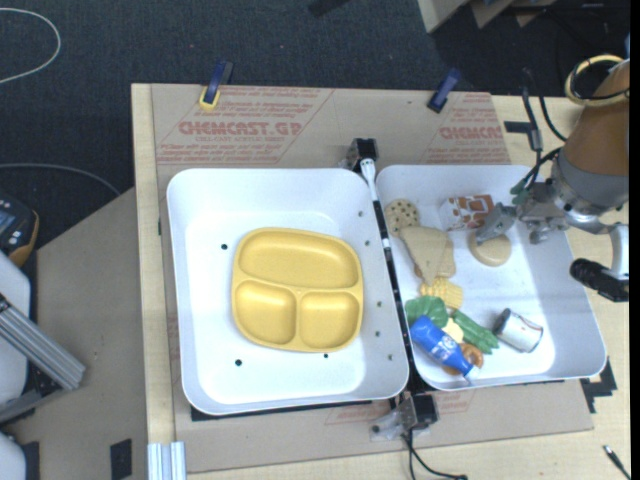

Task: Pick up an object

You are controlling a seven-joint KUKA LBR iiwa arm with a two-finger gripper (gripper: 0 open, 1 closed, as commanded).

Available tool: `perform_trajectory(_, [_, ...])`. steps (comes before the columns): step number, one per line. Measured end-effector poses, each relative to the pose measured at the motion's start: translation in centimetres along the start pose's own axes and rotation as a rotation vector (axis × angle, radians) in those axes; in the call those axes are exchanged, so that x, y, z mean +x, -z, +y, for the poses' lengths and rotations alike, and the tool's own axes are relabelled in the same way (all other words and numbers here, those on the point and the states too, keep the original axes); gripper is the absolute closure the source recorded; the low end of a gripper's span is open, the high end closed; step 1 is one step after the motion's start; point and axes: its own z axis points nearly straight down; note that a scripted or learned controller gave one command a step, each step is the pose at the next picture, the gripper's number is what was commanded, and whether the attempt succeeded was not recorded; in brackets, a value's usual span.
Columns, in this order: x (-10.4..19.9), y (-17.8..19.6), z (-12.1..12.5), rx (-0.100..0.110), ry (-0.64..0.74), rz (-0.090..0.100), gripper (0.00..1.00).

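1. Arm enters from right; gripper hangs low over right bin, just above a round tan piece.
2. Claw state: cannot tell, too blurred.
3. Right bin also holds blue packet, grey can, cookie.
4. Left bin holds yellow divided plate.
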Motion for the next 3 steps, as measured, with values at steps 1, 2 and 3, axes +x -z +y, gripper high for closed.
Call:
perform_trajectory(1, [0.1,-4.5,0.0,0.000,0.000,0.000,0.00])
perform_trajectory(2, [0.0,-3.1,0.1,-0.006,0.000,-0.002,1.00])
perform_trajectory(3, [0.2,1.6,1.1,-0.012,0.001,-0.004,1.00])
